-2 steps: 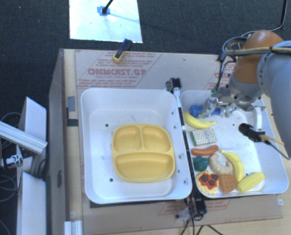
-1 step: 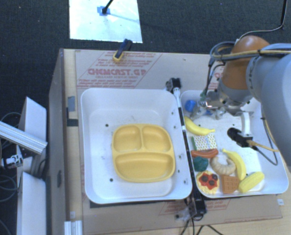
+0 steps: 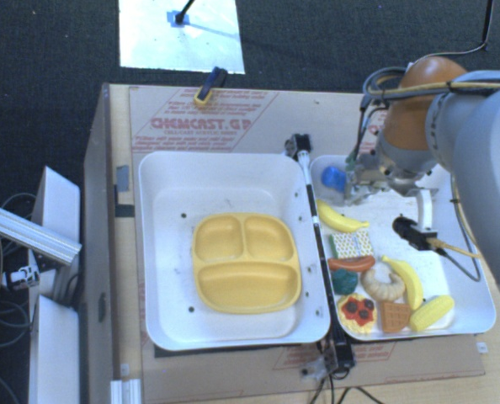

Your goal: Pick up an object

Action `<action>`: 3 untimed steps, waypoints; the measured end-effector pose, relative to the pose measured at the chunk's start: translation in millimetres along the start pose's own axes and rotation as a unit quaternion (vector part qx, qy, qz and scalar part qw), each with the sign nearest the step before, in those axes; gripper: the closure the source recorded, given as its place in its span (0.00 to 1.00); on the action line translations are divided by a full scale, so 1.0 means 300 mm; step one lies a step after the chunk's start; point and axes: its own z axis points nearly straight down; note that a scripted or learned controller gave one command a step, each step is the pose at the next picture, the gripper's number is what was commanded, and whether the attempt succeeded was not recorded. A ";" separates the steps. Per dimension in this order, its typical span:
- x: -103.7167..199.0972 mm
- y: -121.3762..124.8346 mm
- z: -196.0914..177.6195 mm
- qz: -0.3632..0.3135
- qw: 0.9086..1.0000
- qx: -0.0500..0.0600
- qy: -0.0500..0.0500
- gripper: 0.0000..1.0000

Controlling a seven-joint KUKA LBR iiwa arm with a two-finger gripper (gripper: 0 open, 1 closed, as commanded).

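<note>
Toy food fills the right bin [image 3: 484,310]: along its near edge lie a pizza slice [image 3: 358,309], a waffle square [image 3: 394,316] and a yellow corn cob [image 3: 433,312] toward the near right corner. Just behind them sit a pale shrimp [image 3: 385,283] with a banana [image 3: 406,278] curving along its right side, a dark green piece [image 3: 345,281], a red sausage [image 3: 351,263] and a checkered cracker [image 3: 353,244]. A second banana [image 3: 341,219] lies farther back by the left wall, and a blue object [image 3: 334,178] rests in the far left corner. The gripper [image 3: 364,183] hangs just beside that blue object, over the far edge; whether its pincer is wide or narrow cannot be told. In the left bin [image 3: 162,225] a yellow divided plate [image 3: 246,262] lies near the middle.
</note>
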 end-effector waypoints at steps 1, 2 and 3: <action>0.001 0.002 -0.001 0.000 1.000 -0.001 0.000 0.00; 0.005 -0.164 0.021 0.003 1.000 -0.010 -0.004 0.00; 0.005 -0.361 0.020 0.005 1.000 -0.011 -0.005 0.00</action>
